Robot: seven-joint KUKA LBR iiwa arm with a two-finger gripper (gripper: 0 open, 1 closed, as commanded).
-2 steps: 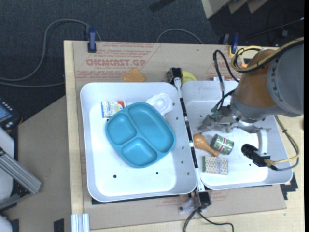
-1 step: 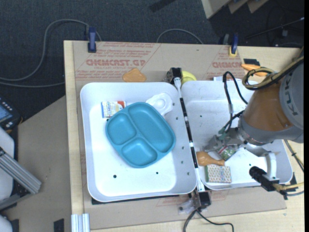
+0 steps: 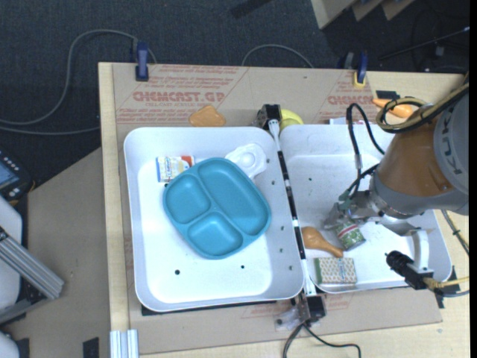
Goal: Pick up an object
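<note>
A: What does the bench carry, biggest first?

B: Two shallow white bins. The left bin (image 3: 141, 200) holds a blue divided plate (image 3: 216, 207), with a small white cup-like piece (image 3: 247, 157) at its upper edge and a small printed carton (image 3: 173, 166) at its upper left. The right bin (image 3: 313, 155) has the arm (image 3: 417, 166) reaching into it.

A: And the things it could pick?

B: All at the right bin's near end. A pale green box (image 3: 335, 271) lies flat near the front rim, an orange-tan drumstick-shaped toy (image 3: 322, 240) lies beside the divider, and a small green-patterned packet (image 3: 349, 237) sits right under the gripper (image 3: 345, 216).

A: Is it pinching anything?

B: I cannot tell how the gripper stands; it is too blurred and crowded there.

A: How would that packet handle?

B: Light and probably soft or crinkly, I'd judge, so it may slide or crumple. Take it across its narrow middle. The box looks stiffer, with flat sides for a surer hold.
</note>
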